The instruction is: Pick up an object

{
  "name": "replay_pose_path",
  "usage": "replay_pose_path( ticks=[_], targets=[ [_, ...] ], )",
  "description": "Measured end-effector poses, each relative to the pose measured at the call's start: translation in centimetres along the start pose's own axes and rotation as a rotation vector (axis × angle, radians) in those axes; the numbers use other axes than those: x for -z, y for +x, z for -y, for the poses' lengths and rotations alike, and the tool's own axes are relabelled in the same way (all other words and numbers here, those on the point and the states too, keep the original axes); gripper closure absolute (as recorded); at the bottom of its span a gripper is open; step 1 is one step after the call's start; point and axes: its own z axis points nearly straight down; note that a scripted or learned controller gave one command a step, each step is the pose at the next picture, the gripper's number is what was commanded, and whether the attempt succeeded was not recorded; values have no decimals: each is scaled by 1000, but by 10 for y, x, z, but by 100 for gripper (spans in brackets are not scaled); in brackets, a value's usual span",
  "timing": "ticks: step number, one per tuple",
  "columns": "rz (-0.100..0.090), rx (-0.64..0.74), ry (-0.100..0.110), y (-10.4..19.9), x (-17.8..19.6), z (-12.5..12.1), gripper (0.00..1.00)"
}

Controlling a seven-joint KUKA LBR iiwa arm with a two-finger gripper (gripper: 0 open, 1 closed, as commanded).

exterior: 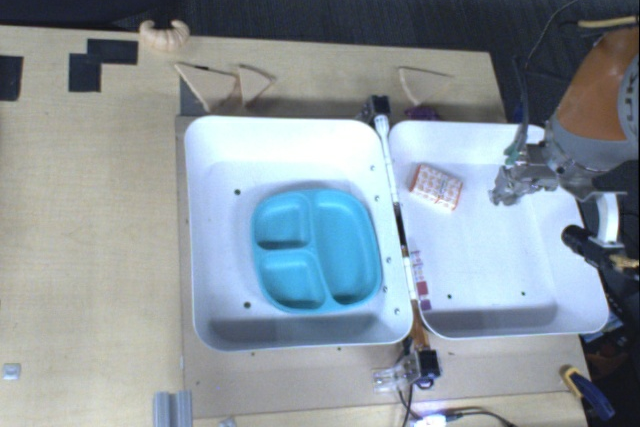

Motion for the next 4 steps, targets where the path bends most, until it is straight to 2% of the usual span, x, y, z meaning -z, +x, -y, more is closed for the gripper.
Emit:
replay_pose_path(
  ticks=[1,2,3,4],
  targets=[
    [-1,2,0,9,-20,-1,100],
    [1,-1,-7,9,-60,46,100],
    [-1,2,-3,61,-11,-1,100],
    [0,3,-2,37,-38,-49,100]
  ],
)
